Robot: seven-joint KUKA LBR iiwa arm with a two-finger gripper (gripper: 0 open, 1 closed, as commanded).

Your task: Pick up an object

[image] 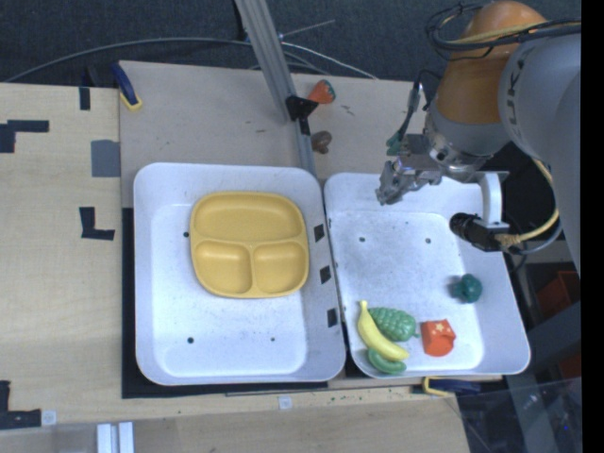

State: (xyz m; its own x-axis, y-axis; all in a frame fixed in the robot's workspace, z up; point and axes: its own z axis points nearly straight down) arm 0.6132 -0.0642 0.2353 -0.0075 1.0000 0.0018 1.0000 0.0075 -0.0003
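Hovering over the far corner of the right bin point(500, 253), my tool point(392, 189) points down at bare white floor near that bin's inner wall; nothing sits between its fingers, and from this slant I cannot tell how wide they stand.

The things worth taking lie well apart from it, along the near edge of the same bin: a yellow banana point(377, 333), touching a knobbly green piece point(394, 323), with another green piece point(387, 364) tucked just under the banana's end, a red piece point(437, 337) just beside them, and a small dark green piece point(466, 288) alone near the outer wall. They look to me like toy food, so I judge them light, stiff and somewhat slick. The lone dark green one seems easiest, being free on all sides; I would close across its middle. The banana would need a grip across its narrow body, away from its neighbours.

My arm point(528, 74) comes in from the right, wrist bent steeply down, orange band above it.

The left bin point(151, 253) holds a yellow divided tray point(250, 243). Both bins rest on the counter point(57, 253).
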